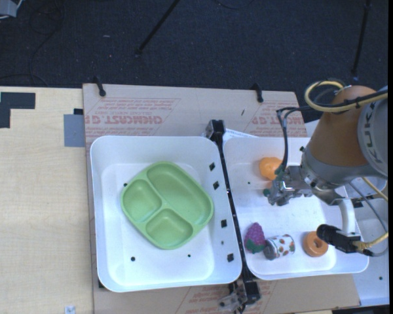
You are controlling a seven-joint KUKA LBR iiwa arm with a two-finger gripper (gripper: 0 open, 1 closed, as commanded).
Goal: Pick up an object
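In the right bin point(249, 260) lie an orange fruit-shaped toy point(270, 167) near the back, a purple bunch of grapes point(254, 235), a small can with a spotted label point(280, 246) lying on its side, and an orange ring point(315, 244) at the front. My gripper point(278, 193) hangs low over the middle of this bin, just in front of the orange toy and behind the grapes and can. Its tips are dark and small against the bin floor. Nothing shows between them.
The left bin point(111, 175) holds a green divided plate point(167, 203). A black divider point(226, 201) runs between the two bins. The arm's grey and orange body point(344, 142) covers the right bin's back right part, with cables looping around it.
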